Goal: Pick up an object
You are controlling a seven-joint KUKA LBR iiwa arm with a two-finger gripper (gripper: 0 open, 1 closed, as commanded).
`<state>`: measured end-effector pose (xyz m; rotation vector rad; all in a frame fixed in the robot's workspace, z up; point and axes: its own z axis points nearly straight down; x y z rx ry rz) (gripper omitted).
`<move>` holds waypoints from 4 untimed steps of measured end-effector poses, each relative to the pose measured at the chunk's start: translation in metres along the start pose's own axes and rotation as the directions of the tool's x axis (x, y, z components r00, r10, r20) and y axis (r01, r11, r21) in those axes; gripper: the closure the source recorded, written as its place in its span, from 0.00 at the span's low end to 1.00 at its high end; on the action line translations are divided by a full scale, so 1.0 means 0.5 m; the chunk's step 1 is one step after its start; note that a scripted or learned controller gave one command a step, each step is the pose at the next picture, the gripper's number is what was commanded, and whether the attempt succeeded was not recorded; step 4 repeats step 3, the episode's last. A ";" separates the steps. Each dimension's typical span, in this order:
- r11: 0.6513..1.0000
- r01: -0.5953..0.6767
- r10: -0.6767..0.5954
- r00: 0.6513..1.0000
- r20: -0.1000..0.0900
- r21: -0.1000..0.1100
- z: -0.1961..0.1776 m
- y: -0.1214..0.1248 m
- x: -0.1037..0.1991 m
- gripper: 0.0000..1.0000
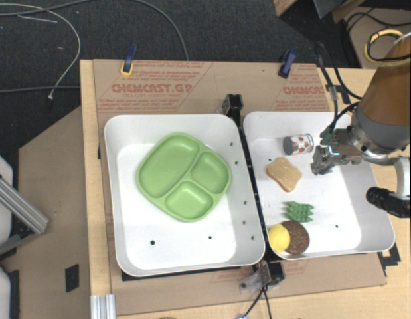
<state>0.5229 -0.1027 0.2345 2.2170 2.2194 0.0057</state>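
In the right bin (364,234) lie several small objects. A little can (298,143) rests on its side near the back. A tan bread-like piece (284,173) sits in front of it. Nearer the front are a green leafy toy (299,211), a yellow lemon (278,238) and a brown round disc (298,237) touching the lemon. My gripper (324,159) hangs over the right bin, just right of the can and the tan piece, with nothing visibly held.
The left bin (125,238) holds a green divided plate (184,176). A black divider runs between the two bins. The arm's grey body (384,121) covers the right bin's far right part. Blue clamps (287,64) sit on the cardboard at the back.
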 end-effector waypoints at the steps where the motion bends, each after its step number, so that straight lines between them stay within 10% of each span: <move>1: 1.000 0.004 -0.004 1.000 -0.002 0.005 0.023 0.030 0.101 1.00; 3: 1.000 0.005 -0.005 1.000 -0.003 0.003 -0.013 0.100 0.295 1.00; 4: 1.000 0.005 -0.005 1.000 -0.003 0.003 -0.013 0.100 0.295 1.00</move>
